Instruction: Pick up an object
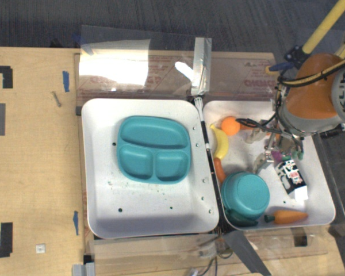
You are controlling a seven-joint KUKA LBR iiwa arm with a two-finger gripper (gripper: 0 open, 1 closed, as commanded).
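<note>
Lying in the right bin (325,203) are several candidates for pickup, none lifted: an orange ball (230,125) near the bin's upper-left corner, a yellow banana (221,142) just below it & touching or nearly so, curving along the left wall, and a reddish-orange carrot-like piece (218,168) under the banana, running down toward a teal bowl (245,196). Bowl sits upside down in the lower-left part of that bin, w/ a darker teal rim showing at its bottom edge. An orange carrot (286,216) lies flat just right of the bowl, along the front wall. A small black & white packet (292,176) rests near the right wall, above the carrot, tilted.

Pincer (274,154) hangs over the middle of the right bin, between the ball and the packet, above the bowl's upper-right side. Nothing seen between its tips; whether they're apart or together can't be told, too much metal & cable clutter there. Arm (316,94) comes in from the right, orange band over the bin's upper-right corner.

Left bin (98,200) holds a teal divided plate (154,149), 3 compartments, roughly centred. Both bins sit side by side on the tan table (29,165); a clear plastic sheet (132,68) lies behind them.
</note>
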